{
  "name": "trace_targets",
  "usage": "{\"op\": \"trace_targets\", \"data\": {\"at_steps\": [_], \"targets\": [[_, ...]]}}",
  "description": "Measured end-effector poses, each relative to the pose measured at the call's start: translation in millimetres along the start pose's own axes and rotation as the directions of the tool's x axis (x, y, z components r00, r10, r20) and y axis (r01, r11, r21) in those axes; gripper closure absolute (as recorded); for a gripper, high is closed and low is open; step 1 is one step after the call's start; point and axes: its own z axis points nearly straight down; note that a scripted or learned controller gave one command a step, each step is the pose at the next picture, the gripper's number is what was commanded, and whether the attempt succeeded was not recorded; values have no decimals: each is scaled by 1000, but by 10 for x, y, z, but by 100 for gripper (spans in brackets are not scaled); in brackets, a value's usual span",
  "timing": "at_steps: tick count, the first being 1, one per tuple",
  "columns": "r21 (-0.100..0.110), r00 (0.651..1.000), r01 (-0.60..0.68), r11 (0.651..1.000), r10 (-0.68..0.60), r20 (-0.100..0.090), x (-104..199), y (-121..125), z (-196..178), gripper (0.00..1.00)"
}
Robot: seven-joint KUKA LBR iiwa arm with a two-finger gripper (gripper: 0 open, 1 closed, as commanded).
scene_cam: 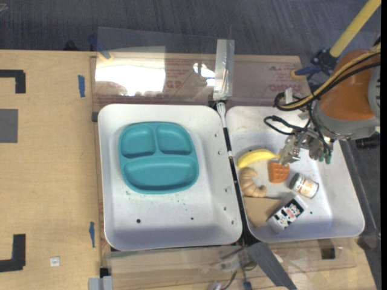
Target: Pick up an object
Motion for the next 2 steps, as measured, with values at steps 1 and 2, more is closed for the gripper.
{"op": "trace_targets", "data": {"at_steps": [1,2], "targets": [[7,922,-387,922,387,-16,399,549,-712,100],[23,669,-742,670,743,-17,867,253,-669,100]]}}
